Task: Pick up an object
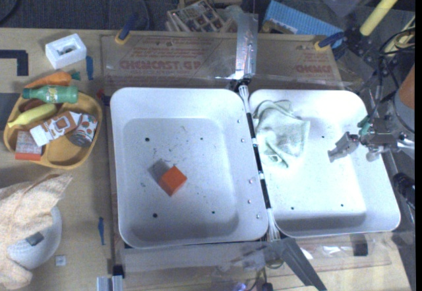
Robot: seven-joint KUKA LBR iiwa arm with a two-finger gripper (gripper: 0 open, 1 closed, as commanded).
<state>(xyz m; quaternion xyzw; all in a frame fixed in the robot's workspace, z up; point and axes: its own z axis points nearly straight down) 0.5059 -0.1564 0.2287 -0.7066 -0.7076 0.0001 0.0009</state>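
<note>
An orange block [174, 181] lies in the left bin [132, 111], with a small grey piece [159, 169] touching its upper left corner. A crumpled white and pale green cloth [282, 133] lies in the upper left part of the right bin [343, 207]. My gripper [337, 150] hovers over the right side of the right bin, pointing left. It is about a hand's width to the right of the cloth and far from the orange block. Nothing is seen in its grasp.
A yellow bowl [66, 154] of toy food stands on the bench to the left of the bins. A cloth and a pale bowl [30, 243] lie at the lower left. A small white box [66, 50] sits at the upper left. Cables and clamps crowd the right edge.
</note>
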